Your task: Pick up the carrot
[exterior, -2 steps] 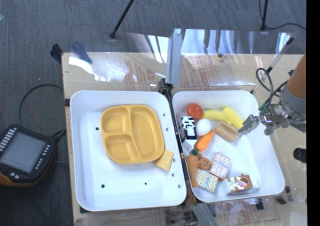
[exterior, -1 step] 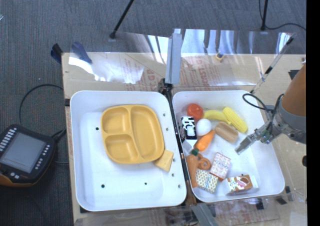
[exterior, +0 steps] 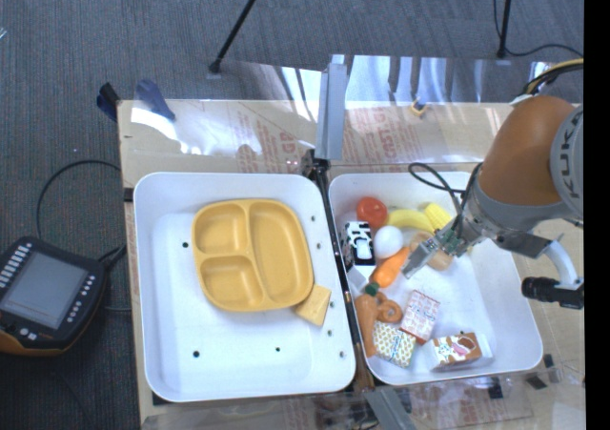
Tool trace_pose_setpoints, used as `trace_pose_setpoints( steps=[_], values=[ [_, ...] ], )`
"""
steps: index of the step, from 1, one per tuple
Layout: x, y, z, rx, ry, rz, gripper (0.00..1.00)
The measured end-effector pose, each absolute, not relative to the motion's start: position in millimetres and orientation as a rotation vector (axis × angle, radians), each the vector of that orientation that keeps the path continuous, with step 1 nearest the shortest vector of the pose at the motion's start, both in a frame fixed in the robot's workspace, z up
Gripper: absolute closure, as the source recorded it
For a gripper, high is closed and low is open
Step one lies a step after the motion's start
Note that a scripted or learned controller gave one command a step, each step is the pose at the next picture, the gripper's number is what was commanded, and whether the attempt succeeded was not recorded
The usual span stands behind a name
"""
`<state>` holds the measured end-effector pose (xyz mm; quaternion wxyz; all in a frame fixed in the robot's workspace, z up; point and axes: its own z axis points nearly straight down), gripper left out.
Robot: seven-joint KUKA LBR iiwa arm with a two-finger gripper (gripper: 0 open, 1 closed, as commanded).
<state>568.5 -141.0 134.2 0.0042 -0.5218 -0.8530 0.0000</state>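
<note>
The carrot (exterior: pixel 389 270) is a short orange piece with a green tip at its lower left. It lies tilted in the left half of the right bin (exterior: pixel 505 314), just below a white egg (exterior: pixel 388 241). My gripper (exterior: pixel 416 261) reaches down and left from the arm's orange wrist band (exterior: pixel 529 156). Its tip sits at the carrot's upper right end, right against it or just above it. The carrot rests among the other toys and looks unlifted.
Around the carrot in the right bin are a red tomato (exterior: pixel 372 211), a banana (exterior: pixel 410 219), corn (exterior: pixel 437 216), a black-and-white item (exterior: pixel 358 242), a donut (exterior: pixel 388 310) and several snack packets (exterior: pixel 421 315). The left bin (exterior: pixel 162 342) holds a yellow divided plate (exterior: pixel 254 255) and a cheese wedge (exterior: pixel 314 305).
</note>
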Motion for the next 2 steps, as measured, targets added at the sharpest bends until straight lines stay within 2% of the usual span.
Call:
trace_pose_setpoints(
  steps=[1,2],
  values=[
    [589.6,-92.9,98.8,-1.662,-2.685,-0.024,0.0],
    [587.8,-93.7,105.2,-1.663,-2.674,-0.02,1.0]
  ],
)
